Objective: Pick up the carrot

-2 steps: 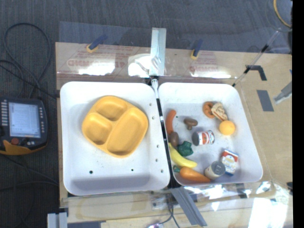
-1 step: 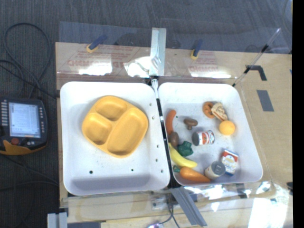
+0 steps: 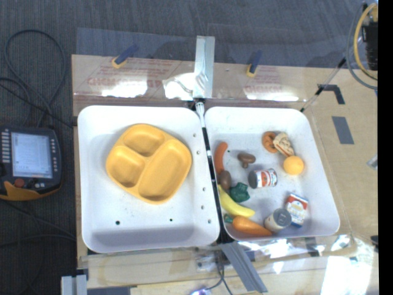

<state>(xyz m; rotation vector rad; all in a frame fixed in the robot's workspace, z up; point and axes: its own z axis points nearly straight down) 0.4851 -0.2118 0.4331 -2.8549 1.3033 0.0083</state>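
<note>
Fingers: how far apart they stand cannot be told from this view. On the worktop (image 3: 344, 165), the carrot (image 3: 250, 227) lies on its side along the near wall of the right bin (image 3: 319, 165). It is just beside a yellow banana (image 3: 236, 207) and touches a grey tin (image 3: 280, 219). A small can (image 3: 263, 178) wears a red and white label, and a carton (image 3: 297, 208) carries red and blue print; the writing on both is too small to read. The left bin (image 3: 98, 226) holds a yellow sectioned plate (image 3: 148, 162).
</note>
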